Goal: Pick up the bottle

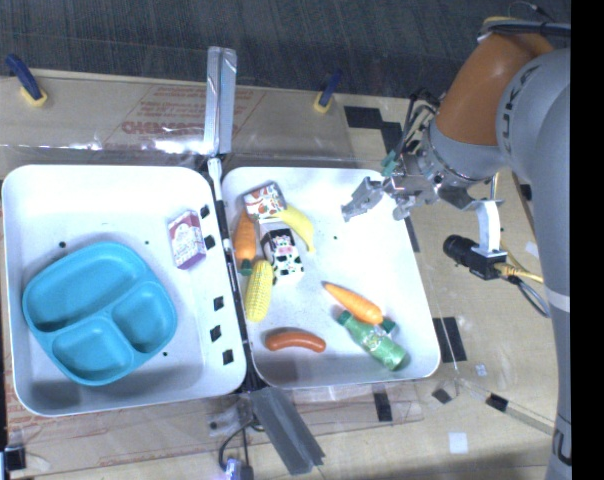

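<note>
Approach step | gripper [364,200] seen above right bin [402,268], finger state cannot be told; bottle [374,339] lies untouched at front | descent toward bottle judged next

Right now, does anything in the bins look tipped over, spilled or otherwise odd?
Only the green bottle: it lies on its side in the right bin, against the carrot, rather than upright. Nothing looks spilled or broken. The gripper hovers over that bin's upper part, away from the bottle.
</note>
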You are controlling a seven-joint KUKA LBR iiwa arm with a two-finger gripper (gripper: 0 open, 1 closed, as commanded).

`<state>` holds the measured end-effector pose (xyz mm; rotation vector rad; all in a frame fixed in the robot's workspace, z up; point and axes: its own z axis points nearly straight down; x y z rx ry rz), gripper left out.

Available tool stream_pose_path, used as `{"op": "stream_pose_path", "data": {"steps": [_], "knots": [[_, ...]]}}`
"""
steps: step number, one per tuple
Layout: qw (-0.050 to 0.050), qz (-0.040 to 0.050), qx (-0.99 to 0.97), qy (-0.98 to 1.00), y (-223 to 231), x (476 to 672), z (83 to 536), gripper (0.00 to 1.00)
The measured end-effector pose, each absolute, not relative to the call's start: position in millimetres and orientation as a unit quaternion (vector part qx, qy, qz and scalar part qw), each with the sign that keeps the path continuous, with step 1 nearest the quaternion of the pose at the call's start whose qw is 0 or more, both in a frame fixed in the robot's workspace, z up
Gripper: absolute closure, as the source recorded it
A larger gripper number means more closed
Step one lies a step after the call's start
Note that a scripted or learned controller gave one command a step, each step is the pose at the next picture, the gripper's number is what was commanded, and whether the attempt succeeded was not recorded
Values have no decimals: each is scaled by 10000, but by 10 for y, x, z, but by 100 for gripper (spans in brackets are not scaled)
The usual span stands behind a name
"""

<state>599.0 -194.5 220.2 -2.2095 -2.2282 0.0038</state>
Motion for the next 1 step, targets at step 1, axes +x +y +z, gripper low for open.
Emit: {"op": "stream_pose_path", "data": {"steps": [1], "knots": [[17, 12, -7314, -6820, -2057, 5367, 1605, 0]]}}
